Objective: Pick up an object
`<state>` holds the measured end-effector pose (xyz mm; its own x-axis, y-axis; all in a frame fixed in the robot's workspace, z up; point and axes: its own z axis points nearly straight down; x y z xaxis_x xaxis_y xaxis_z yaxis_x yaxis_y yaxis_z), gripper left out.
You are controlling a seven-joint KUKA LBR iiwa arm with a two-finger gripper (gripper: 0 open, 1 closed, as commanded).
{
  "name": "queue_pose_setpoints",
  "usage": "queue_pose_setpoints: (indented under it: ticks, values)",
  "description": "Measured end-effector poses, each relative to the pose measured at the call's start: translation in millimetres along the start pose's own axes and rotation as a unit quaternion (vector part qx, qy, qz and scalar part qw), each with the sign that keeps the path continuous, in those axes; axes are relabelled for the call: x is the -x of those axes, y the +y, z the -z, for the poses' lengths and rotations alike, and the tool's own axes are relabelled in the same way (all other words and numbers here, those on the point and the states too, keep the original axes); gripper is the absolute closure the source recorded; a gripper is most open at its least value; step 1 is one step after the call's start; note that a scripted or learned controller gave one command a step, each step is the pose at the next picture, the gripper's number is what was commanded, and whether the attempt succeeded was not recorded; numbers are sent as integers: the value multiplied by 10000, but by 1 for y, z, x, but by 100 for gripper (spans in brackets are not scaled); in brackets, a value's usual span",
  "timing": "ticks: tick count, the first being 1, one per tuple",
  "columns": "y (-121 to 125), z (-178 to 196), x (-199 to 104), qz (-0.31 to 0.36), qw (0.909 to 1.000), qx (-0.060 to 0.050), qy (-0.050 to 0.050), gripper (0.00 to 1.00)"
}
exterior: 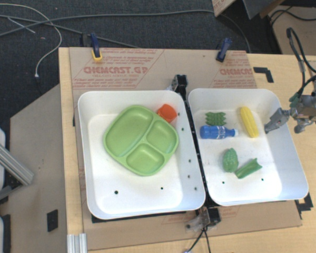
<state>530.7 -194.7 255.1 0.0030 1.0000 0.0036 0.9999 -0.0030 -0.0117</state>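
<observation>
- Dark carpet with loose white cables [26, 15] surrounds the table [147, 62], which is covered by printed cardboard held at the far edge by two clamps [96, 47].
- Two shallow white bins sit side by side on it; the left bin [95, 183] carries a green divided plate [141, 139], lying at a slant, with a small orange object [167, 112] touching its far right corner. The plate partly hides that object, so I cannot tell what it is.
- The right bin [284, 167] holds five items: a yellow corn cob [248, 122], a blue bottle [217, 133] lying on its side, a dark green leafy piece [216, 118] just behind the bottle, a knobbly green item [230, 160] and a green pepper-like piece [248, 168] just beside it.
- My claw [276, 121] hangs at the right bin's right side, near the corn cob but apart from it. Nothing sits between the fingers; they look released.
- My arm is cut off by the frame's right edge; the wrist detail is blurred.
</observation>
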Motion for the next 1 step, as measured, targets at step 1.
queue_pose_setpoints:
  ticks: [1]
  values:
    - [2, 6, 0, 16, 10000, 54, -15, 0]
